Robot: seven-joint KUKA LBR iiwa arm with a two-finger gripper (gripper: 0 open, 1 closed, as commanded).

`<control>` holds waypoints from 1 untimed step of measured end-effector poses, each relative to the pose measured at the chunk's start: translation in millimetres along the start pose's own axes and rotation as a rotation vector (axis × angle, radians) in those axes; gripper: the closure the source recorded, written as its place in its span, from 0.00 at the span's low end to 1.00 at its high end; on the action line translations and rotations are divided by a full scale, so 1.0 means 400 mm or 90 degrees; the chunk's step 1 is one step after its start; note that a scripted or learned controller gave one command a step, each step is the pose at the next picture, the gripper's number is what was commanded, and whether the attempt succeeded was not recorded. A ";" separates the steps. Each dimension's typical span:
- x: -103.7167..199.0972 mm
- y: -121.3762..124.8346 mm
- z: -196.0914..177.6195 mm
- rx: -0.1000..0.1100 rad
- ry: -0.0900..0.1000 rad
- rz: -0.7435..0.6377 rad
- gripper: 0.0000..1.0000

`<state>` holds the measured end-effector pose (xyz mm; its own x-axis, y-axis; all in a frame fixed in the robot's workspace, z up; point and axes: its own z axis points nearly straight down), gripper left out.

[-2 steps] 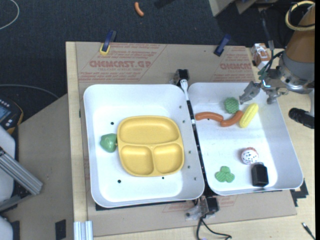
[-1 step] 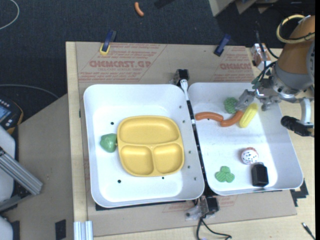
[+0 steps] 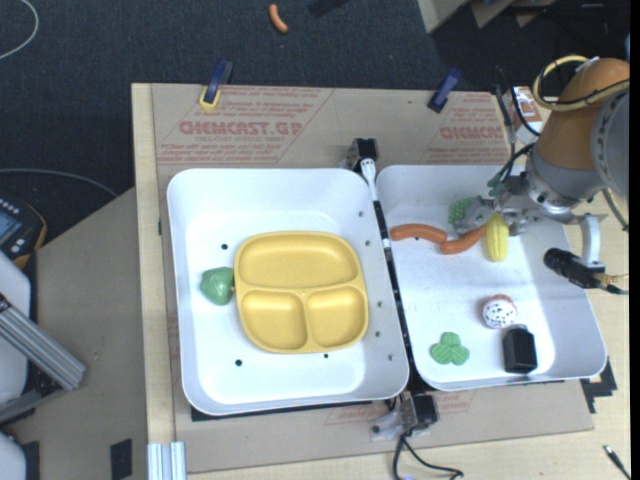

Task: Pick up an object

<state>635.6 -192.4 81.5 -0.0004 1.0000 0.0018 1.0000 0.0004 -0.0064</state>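
In the right white bin (image 3: 560,353), toward its twelve o'clock edge, the pincer (image 3: 497,213) hangs low; whether it is parted or closed cannot be told. A small yellow corn-shaped toy (image 3: 496,240) lies just at its six o'clock, and a curved orange sausage-shaped toy (image 3: 432,235) at its eight.

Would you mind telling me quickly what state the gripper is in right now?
Gripper: cannot be told; it sits low in the right bin, at the yellow corn cob and beside the orange sausage.
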 end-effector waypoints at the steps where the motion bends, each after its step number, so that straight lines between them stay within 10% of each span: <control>1: -0.001 0.006 -0.037 -0.005 -0.002 -0.001 1.00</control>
<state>637.9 -192.8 96.4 -0.0012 1.0000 -0.0009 1.0000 0.0012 0.0017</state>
